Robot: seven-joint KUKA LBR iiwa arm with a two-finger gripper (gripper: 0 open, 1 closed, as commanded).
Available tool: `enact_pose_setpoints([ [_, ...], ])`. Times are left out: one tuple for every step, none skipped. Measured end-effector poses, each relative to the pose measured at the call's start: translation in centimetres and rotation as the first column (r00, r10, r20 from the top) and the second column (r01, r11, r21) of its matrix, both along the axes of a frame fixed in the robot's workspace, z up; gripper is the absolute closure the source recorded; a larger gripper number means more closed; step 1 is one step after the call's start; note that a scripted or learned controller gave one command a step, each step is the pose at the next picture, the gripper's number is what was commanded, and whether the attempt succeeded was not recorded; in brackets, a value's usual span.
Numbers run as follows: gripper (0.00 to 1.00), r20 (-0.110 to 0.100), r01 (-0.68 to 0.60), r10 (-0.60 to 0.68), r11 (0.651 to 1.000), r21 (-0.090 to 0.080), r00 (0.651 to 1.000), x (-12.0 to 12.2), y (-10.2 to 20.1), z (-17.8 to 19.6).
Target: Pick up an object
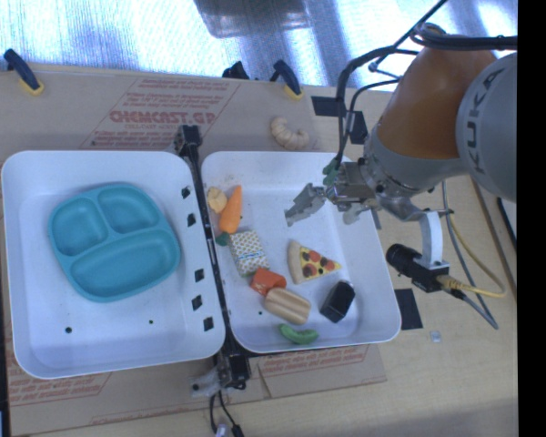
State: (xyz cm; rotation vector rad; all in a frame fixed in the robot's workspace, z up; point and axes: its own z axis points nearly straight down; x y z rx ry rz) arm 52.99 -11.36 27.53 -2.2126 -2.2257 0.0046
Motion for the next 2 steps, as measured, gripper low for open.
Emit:
enact_pose_setpoints([
  [0.00, -0.001, 0.048, -0.048, 0.999, -0.001, 0.999, 5.2, 3.5, -8.3],
  [0.00, 0.000, -0.011, 0.011, 1.000, -0.001, 1.000, 8.3, 2.0, -18.4],
])
